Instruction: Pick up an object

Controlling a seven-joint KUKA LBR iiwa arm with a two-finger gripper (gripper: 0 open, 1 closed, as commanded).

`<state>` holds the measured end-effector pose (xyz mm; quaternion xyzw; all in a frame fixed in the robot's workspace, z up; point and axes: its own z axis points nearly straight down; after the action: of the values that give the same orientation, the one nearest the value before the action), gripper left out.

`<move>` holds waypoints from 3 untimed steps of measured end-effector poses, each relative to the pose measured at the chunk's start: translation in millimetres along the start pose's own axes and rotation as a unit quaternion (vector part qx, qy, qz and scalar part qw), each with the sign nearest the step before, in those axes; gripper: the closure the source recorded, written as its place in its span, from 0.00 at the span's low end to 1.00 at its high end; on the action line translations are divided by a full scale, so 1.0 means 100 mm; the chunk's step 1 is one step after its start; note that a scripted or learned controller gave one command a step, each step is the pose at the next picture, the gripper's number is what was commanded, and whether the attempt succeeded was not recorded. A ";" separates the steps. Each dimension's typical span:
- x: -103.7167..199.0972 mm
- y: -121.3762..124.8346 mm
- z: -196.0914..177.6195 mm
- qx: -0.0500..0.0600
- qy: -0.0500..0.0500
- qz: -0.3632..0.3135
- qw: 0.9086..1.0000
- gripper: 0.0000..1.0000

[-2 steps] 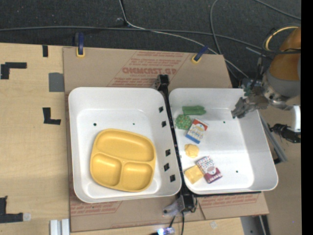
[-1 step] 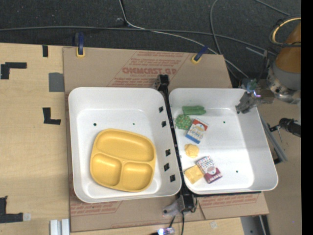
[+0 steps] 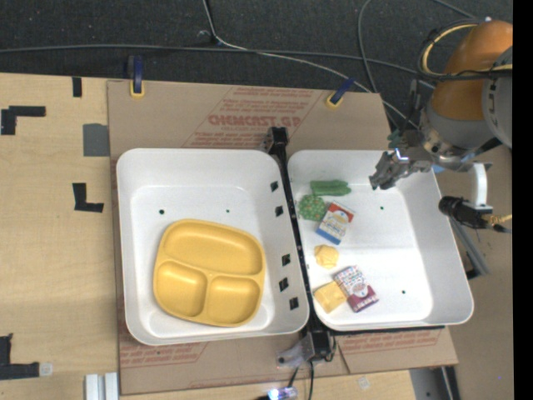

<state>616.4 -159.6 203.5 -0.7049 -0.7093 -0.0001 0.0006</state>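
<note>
Presently the gripper (image 3: 388, 173) hangs over the upper right part of the right bin (image 3: 433, 248), with the arm (image 3: 466, 82) reaching in behind it. Its tip reads as a small dark cluster, and whether it is wide or narrow cannot be told from this view. Nothing is visible in its grasp.

All candidate objects lie to its left and below it, along the bin's left side: a green piece (image 3: 330, 187) is nearest, just left of the tool; a green ball (image 3: 311, 208) and a white packet (image 3: 335, 222) sit lower left; further down are a yellow lump (image 3: 327, 256), a yellow block (image 3: 329, 297) and a maroon packet (image 3: 356, 287).

The left bin (image 3: 133, 223), well apart from the tool, holds a yellow tray (image 3: 208, 271).

Assessment: no pick achieved. Selection, descent, closing and lift all remain.
</note>
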 end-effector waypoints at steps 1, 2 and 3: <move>0.45 0.09 0.03 0.000 0.000 0.000 1.000 1.00; 1.04 0.10 0.08 0.001 0.000 0.000 1.000 1.00; 1.67 0.19 0.00 0.000 0.000 -0.001 1.000 1.00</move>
<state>634.2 7.8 203.4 -0.7044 -0.7098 -0.0003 0.0007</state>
